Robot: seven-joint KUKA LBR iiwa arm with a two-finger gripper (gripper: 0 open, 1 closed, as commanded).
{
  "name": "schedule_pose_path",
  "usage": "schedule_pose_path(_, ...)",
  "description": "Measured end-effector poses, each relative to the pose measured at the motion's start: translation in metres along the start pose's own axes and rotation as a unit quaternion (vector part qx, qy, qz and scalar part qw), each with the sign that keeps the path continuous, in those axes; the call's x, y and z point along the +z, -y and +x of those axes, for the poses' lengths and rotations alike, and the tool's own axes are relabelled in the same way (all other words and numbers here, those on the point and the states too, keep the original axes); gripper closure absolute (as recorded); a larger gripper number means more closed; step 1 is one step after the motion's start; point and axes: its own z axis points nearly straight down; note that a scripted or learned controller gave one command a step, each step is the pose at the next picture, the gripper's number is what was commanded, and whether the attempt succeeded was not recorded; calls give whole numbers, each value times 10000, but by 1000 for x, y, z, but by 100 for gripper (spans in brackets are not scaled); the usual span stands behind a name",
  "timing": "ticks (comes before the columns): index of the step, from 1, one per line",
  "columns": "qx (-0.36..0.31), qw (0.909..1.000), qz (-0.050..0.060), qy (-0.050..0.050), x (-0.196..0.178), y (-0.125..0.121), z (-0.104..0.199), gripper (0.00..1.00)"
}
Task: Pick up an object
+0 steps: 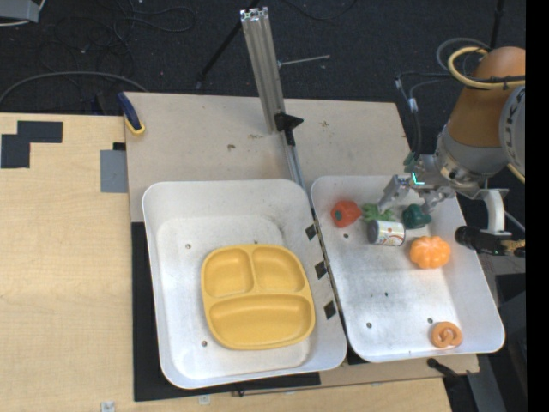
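Nearest the camera, in the right bin (480, 337), a small orange ring-shaped piece, a donut (444, 335), is seen at the front right corner, well apart from the rest. In the left bin (171, 230) a yellow divided plate (256, 297) is seen lying flat, with nothing visible in its compartments.

Farther back in the right bin a cluster is noted: an orange pumpkin-like toy (429, 252), a small can (388, 233) on its side just beside it, a dark green piece (417, 216) behind the can, and a red-orange toy (345, 214) to the left, near the bin's wall.

The gripper (412, 197) is found low over the back of this cluster, its fingers spread apart above the can and the green piece. Nothing is seen between them.

Judgement: the approach appears done; closing and lifting are left. No object is seen raised off the bin floor. The crowding of can, green piece and pumpkin may spoil the grasp.
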Motion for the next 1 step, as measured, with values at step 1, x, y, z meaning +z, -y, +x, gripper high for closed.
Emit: schedule_pose_path(1, -1, 10000, -8, 1, -1, 0, 0, 0)
